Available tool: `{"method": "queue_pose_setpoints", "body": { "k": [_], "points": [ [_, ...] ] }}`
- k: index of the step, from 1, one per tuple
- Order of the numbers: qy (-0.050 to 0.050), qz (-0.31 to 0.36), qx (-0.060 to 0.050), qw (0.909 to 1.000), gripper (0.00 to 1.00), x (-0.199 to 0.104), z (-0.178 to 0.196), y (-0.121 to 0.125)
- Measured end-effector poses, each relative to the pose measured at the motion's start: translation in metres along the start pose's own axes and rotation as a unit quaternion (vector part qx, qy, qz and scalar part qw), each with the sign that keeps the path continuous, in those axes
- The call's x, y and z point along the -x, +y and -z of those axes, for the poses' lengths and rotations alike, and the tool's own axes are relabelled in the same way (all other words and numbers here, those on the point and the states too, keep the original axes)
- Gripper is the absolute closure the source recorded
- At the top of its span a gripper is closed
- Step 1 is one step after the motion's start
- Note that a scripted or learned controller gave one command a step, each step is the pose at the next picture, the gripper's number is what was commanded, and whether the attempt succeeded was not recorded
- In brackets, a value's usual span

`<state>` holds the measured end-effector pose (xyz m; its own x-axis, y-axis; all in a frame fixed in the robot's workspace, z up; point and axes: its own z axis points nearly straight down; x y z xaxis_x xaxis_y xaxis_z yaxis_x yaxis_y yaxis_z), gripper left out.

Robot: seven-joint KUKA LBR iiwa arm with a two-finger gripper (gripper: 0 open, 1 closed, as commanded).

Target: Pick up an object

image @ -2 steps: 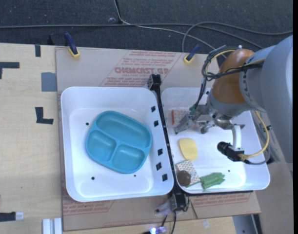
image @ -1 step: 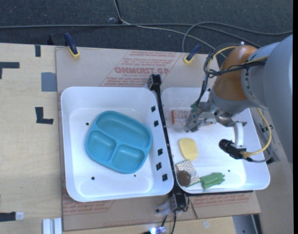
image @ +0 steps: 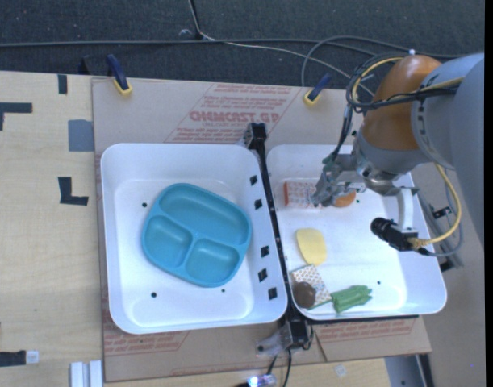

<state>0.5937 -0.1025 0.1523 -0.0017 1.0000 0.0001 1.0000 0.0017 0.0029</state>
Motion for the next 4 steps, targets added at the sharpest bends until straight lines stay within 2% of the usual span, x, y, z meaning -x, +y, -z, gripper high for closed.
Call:
{"method": "queue_pose_setpoints", "body": {
  "k": [1,2,4],
  "points": [
    [-0.001,0.0,0.001,1.0,1.0,0.0,0.064,0.0],
    [0.0,0.0,-0.002,1.0,1.0,-0.001,0.061,0.0],
    [0.001,0.002,-0.003,1.0,1.0,-0.106,0.045,-0.027]
  ]
}}
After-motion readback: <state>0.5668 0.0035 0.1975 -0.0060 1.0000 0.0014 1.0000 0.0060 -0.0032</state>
